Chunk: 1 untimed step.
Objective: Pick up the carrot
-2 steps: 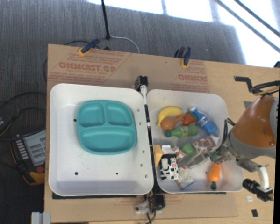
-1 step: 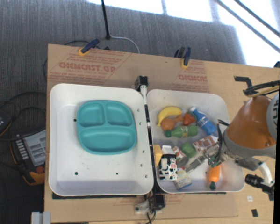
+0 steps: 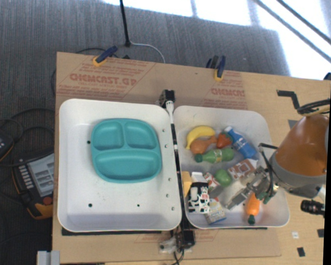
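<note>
Taking the right-hand shallow white plastic bin (image 3: 271,220) as the landmark, the small orange toy carrot with a green tip (image 3: 252,208) lies in its near right corner, resting on the bin floor close to the near wall. Directly over and just beyond the carrot is the grey two-finger gripper (image 3: 260,187) of the arm, reaching in across the bin's right wall under the orange wrist band (image 3: 304,146). Whether the fingers are spread or closed I cannot tell, as the wrist hides much of them; nothing shows the carrot between them. So, as I judge it, the approach is made but the grasp and lift are left to do. In the near left corner lies a black-and-white patterned carton (image 3: 198,198). Toward the middle sits a green rounded toy vegetable (image 3: 223,177). Farther back are a yellow plastic banana (image 3: 200,134) and a blue-and-white bottle (image 3: 242,143) near the far wall.
</note>
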Each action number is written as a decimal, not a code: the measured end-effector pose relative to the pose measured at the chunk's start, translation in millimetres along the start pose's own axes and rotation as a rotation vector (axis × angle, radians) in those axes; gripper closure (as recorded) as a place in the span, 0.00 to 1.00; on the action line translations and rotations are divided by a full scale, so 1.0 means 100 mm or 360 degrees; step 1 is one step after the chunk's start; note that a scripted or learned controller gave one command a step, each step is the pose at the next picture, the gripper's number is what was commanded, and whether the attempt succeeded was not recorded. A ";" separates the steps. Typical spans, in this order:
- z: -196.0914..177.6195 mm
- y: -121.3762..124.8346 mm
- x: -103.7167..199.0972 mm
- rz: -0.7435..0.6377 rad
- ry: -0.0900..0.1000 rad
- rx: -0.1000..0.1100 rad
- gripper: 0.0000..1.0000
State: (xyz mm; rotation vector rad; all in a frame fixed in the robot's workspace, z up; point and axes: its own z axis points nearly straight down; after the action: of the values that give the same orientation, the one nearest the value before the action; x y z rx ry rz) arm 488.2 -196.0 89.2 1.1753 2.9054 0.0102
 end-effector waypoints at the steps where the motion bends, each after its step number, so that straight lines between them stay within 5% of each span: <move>1: -0.11 0.00 -0.02 0.0004 -0.0010 -0.0002 1.00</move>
State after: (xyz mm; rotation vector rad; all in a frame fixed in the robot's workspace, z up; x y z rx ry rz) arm 489.7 -197.2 100.4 1.1761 2.8981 0.0087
